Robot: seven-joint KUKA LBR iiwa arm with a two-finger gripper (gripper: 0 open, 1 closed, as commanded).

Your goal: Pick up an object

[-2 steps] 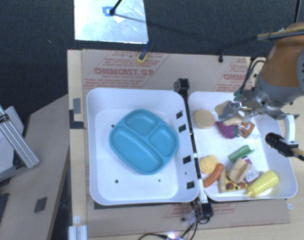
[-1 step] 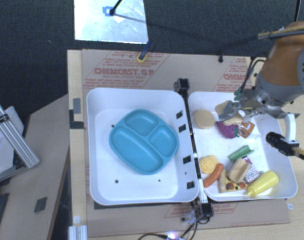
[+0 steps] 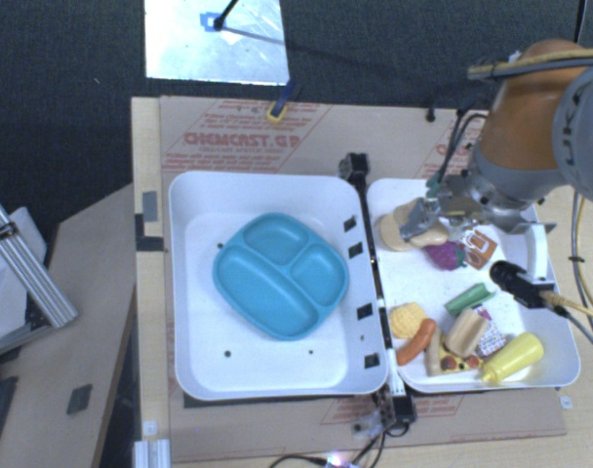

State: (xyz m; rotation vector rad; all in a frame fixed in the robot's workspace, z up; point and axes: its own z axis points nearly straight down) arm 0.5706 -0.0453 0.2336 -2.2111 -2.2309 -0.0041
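The right bin holds several toy foods. My gripper reaches down into its far left corner, right over a beige rounded piece. A purple item lies just to the right of the gripper, beside a small orange and white box. Nearer the front lie a green piece, a yellow corn-like piece, an orange sausage shape, a tan bread piece and a yellow bottle. The metal of the gripper hides part of the beige piece.
The left bin holds a blue divided plate. A black clip divider runs between the bins. A black cylindrical part with a cable juts over the right bin's right side. The grey and orange arm looms over the far right.
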